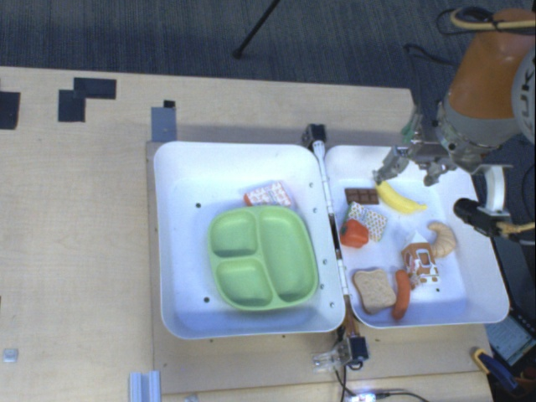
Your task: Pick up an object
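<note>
Two white bins sit side by side on the tabletop (pixel 75 249). From above, the left bin (pixel 180 224) has a green tray (pixel 263 256) with a small snack pack (pixel 268 194) beside it. The right bin (pixel 477 287) is full of toy food, so that is where the arm works. Its pincer (pixel 415 167) hangs spread wide and holds nothing, just above the banana (pixel 400 198). I think the banana is its pick. Close by lie a chocolate bar (pixel 362 196), bread (pixel 374 289) and a croissant (pixel 442 239).
</note>
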`<state>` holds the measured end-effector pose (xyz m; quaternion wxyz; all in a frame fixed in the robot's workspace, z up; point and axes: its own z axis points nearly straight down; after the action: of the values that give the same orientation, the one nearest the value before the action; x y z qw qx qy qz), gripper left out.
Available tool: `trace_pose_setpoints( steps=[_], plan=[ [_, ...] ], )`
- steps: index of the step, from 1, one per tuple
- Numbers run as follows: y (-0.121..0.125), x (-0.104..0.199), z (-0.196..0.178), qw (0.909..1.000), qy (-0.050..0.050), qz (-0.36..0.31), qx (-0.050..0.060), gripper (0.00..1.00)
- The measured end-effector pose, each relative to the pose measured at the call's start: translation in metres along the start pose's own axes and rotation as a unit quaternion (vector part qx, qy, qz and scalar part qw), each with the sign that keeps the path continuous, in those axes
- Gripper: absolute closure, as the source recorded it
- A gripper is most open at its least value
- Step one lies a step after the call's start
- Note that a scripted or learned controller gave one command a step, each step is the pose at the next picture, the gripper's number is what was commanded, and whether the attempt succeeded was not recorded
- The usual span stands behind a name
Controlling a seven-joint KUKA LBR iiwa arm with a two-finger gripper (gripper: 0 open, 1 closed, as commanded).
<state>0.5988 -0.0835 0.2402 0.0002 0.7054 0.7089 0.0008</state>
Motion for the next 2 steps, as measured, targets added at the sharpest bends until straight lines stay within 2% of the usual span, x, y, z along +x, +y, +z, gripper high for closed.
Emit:
trace_pose_setpoints(
  steps=[1,2],
  plan=[
    [-0.017,-0.029,0.141,1.0000,-0.001,0.001,-0.004,0.00],
    [-0.015,-0.027,0.130,1.0000,0.000,0.001,-0.006,1.00]
  ],
)
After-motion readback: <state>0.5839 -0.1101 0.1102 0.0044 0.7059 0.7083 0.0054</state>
